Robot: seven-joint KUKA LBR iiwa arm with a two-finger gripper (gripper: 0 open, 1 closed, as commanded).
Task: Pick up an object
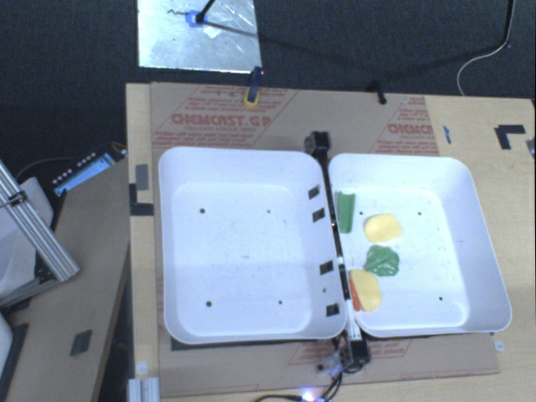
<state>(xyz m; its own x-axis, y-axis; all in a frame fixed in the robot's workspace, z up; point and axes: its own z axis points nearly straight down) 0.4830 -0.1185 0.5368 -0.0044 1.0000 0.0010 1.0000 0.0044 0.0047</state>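
Whether the gripper is apart or together cannot be told from this view.

The things that could be picked up are all found in the right bin (pixel 440 254), gathered in its left half, near the wall shared with the left bin (pixel 243 254). A long green piece (pixel 344 211) is laid almost parallel to that wall, just beside it. A round yellow object (pixel 382 228) is placed to the right of the green piece, near it but apart. Below the yellow one, a dark green lumpy object (pixel 382 261) is seen, very close to it; if the two touch cannot be decided. Lower still, an orange and yellow object (pixel 365 291) is pressed against the left wall of the bin, and its upper edge seems to touch the dark green object.

In the floor of the left bin, a few small dark dots are visible. Along the joint between the two bins, several small black clips (pixel 319 215) are fixed.

Both bins are carried by a brown board (pixel 218 117) with red printing. At its top edge a yellow and blue clamp (pixel 252 90) is attached. Further up, a shiny silver sheet (pixel 198 32) is laid on the dark floor. A thin white cable (pixel 486 53) is seen at the upper right, and a metal frame (pixel 33 233) at the left edge.
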